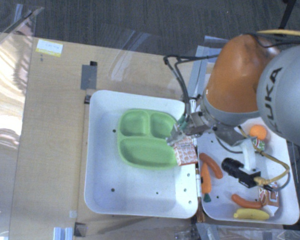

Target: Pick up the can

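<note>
Looming closest to the lens, the arm (pixel 257 84) hides its own wrist. Beneath it the gripper (pixel 183 129) hangs over the rim between the two bins, by the green tray's (pixel 145 140) right edge, and I can't tell its state. A red-and-white labelled thing (pixel 186 151), likely the can, lies just under it on that edge, not visibly gripped. Farther right sit toy carrots (pixel 211 166), an orange (pixel 258 132) and a banana (pixel 251 214).
</note>
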Robot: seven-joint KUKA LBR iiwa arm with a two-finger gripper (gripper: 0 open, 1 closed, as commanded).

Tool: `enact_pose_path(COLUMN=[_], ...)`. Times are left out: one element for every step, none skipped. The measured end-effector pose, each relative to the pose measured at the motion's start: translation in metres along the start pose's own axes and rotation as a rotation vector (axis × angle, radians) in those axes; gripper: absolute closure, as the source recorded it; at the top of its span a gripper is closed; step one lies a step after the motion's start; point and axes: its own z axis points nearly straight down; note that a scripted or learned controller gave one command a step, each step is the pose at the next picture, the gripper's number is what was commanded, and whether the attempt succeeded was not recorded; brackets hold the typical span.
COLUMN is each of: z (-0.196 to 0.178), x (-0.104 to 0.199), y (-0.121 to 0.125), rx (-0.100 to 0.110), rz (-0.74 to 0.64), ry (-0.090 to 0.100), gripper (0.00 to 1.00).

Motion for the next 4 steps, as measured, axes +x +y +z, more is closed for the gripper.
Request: enact_pose_path(z=[-0.014, 0.058, -0.02, -0.011], x=[0.048, -0.036, -0.072, -0.123], y=[0.031, -0.038, -0.022, -0.002], rx=[0.0, 0.002, -0.003, -0.002], rz=[-0.473, -0.644, -1.108, -1.775], ry=[0.001, 0.001, -0.004, -0.004], gripper=[1.0, 1.0, 1.0, 1.0])
